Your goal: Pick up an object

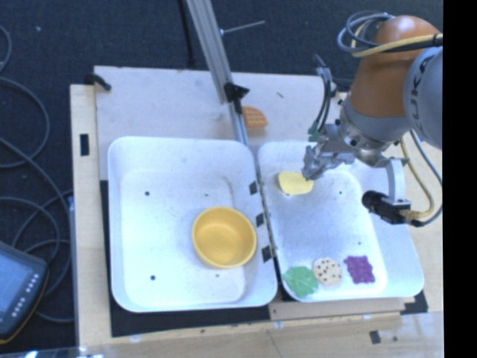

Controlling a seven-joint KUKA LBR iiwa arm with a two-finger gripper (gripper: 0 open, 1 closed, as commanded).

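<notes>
We cannot tell the gripper's [311,167] state above the flat yellow piece [295,184] in the right bin [387,274]; it may slide away ungrasped.

Fixed overhead camera, slanted down, both bins [182,149] framed.

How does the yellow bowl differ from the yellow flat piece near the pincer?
The yellow bowl is deep and round; the yellow flat piece is thin and uneven in outline. The bowl sits in the left bin, the flat piece in the right bin. The bowl is larger and stands apart, while the flat piece lies right by the pincer. Both are yellow.
</notes>
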